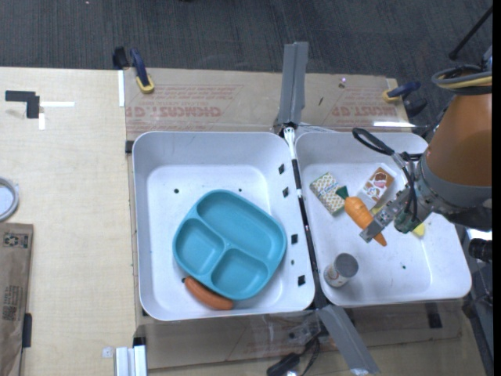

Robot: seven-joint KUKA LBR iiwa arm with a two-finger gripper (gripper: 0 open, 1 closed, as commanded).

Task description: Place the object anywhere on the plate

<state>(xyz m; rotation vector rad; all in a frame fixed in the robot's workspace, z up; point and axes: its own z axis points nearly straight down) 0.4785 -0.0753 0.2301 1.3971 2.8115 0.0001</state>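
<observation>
A blue three-part plate lies in the left bin. In the right bin an orange toy carrot lies slanted near the middle. My gripper hangs low over the carrot's lower right end, reaching in from the right and covering part of it. I see nothing lifted off the bin floor.
An orange sausage pokes out beside the plate's front edge. The right bin also holds a green and tan block, a small printed packet, a grey can and a yellow piece by the wrist. Black cables cross its back edge.
</observation>
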